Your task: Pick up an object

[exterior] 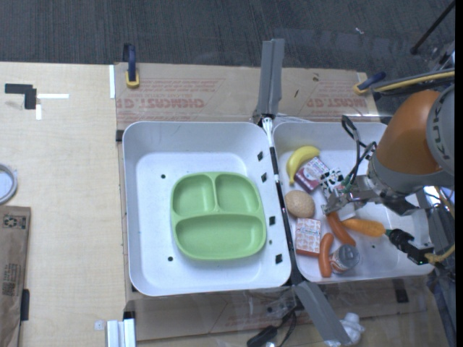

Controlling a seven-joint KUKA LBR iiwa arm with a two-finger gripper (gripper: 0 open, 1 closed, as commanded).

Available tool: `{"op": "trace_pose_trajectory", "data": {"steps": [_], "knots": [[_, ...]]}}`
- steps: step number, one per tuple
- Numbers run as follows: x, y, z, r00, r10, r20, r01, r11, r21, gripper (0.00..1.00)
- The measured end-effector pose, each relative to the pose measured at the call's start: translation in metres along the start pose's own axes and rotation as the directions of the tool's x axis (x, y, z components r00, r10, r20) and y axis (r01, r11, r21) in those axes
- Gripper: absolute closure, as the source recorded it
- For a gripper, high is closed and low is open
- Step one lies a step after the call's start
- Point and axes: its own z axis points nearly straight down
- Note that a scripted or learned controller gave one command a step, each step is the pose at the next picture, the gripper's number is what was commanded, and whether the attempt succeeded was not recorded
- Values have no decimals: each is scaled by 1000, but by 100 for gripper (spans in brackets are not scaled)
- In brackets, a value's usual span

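A dark grey carpeted floor (181,16) runs along the far side. The bench top (58,194) is pale wood (lit evenly), with brown cardboard sheeting (195,92) laid under the bins. A blue-and-yellow clamp (130,67) grips the cardboard's far left edge.

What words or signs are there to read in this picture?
"CHEMCAST GP", red print seen upside down and repeated, on the brown paper sheet behind the bins.
A recycling sign on the cardboard piece at the left edge.
Print on the small packets in the right bin: too small to read.
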Motion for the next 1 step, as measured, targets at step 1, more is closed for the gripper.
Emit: {"op": "trace_pose_trajectory", "data": {"steps": [1], "knots": [[63, 22, -89, 992, -127, -1, 127, 992, 3, 100]]}}
